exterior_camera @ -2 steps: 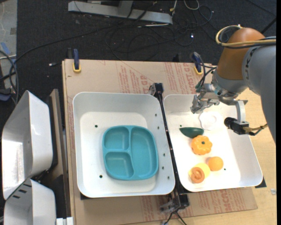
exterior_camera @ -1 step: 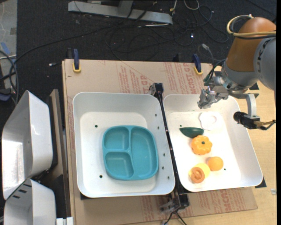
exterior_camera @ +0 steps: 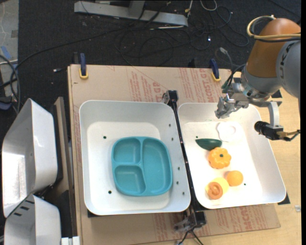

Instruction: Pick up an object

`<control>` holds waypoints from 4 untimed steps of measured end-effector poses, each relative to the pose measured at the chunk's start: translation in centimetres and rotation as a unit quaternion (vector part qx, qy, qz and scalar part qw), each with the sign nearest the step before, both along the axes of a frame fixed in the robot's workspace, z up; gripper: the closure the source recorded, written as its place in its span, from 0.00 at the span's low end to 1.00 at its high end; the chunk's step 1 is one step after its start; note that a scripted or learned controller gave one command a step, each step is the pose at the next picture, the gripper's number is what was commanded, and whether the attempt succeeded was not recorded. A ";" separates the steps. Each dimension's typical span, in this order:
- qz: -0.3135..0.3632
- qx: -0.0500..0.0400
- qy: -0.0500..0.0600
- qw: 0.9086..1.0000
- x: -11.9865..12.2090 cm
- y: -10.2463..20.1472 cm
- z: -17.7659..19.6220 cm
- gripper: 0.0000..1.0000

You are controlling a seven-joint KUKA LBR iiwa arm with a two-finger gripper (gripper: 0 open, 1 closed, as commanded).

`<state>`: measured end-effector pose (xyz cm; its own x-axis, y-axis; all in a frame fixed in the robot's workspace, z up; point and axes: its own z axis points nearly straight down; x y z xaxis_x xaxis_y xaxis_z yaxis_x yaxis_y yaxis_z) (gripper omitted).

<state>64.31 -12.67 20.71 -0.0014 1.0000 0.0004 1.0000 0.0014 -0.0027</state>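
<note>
Camera view: gripper point(exterior_camera: 224, 113) hangs over the right bin's point(exterior_camera: 272, 167) far wall, nothing held; I cannot tell its opening. Pumpkin point(exterior_camera: 219, 158), orange ball point(exterior_camera: 234, 178) and dark green piece point(exterior_camera: 209, 142) cluster mid-bin. Descending here risks striking the rim; open floor lies beside the cluster.

Left white bin point(exterior_camera: 91, 143) holds a teal divided tray point(exterior_camera: 142, 166), three compartments, lying flat near the bin's centre. Both bins sit on a brown cardboard sheet point(exterior_camera: 143, 83) with red print, over the table point(exterior_camera: 291, 139). Blue clamps with yellow tips at the sheet's far edge: one at left point(exterior_camera: 83, 66), one at right point(exterior_camera: 214, 70). Black clip point(exterior_camera: 171, 96) between the bins at the far side. Two more white tubs point(exterior_camera: 26, 148) stacked at far left. Dark floor behind with loose cables point(exterior_camera: 143, 43) and a grey bar point(exterior_camera: 131, 13).
</note>
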 end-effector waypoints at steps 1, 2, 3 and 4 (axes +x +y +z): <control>0.004 0.001 0.001 1.000 0.4 6.0 -0.9 1.00; 0.003 0.001 0.002 1.000 0.2 10.5 -1.2 1.00; 0.003 0.000 0.000 1.000 0.6 14.9 -0.7 1.00; 0.004 0.001 0.000 1.000 1.0 21.2 -0.7 1.00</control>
